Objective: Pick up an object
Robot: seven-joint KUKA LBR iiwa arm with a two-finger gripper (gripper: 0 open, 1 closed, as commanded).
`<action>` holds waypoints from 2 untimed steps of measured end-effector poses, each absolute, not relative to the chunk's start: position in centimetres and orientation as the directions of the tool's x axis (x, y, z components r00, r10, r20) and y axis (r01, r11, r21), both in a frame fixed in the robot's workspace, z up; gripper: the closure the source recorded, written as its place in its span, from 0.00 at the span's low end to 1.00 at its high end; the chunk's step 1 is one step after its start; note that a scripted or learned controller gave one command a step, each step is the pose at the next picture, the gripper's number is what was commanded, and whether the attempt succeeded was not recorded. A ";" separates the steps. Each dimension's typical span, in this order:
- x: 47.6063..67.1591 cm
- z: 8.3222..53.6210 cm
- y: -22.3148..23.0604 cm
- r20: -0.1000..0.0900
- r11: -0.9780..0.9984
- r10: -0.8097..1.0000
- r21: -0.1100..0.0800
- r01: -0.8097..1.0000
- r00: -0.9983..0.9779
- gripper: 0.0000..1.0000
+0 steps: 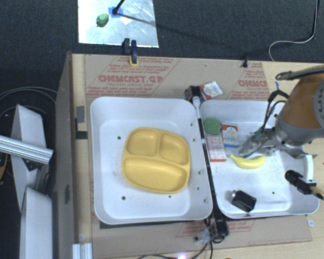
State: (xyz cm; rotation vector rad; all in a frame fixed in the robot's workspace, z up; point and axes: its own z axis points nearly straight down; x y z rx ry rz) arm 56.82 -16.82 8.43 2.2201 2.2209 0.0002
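Step in hand: we judge the arm is at the approach or grasp stage, low in the right bin (270, 206) and reaching in from the right.
Gripper: the gripper (252, 149) sits just above the far edge of the banana (247, 161). We cannot tell from this slant how it is set, nor whether it touches the fruit.
Likely target: the yellow banana lies near the middle of the right bin, curved, its length running left to right. Nothing is lifted yet, as far as we can see.
Other things in the right bin: a green round object (213, 125) at the far left corner, a flat printed packet (216, 147) along the left wall, a second packet (230, 135) just beside it, and a small black block (243, 200) at the near side, well apart from the banana.
Left bin: the left bin (110, 198) holds a yellow divided plate (156, 159).
Next move: we think it calls for closing squarely across the banana's narrow width, then a straight lift; a smooth, curved fruit may slip or roll out.
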 end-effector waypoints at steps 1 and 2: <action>56.9 9.5 -16.8 -0.001 0.002 1.000 0.004 1.000 -0.002 1.00; 52.6 11.9 -11.1 0.001 0.003 1.000 0.000 1.000 -0.003 1.00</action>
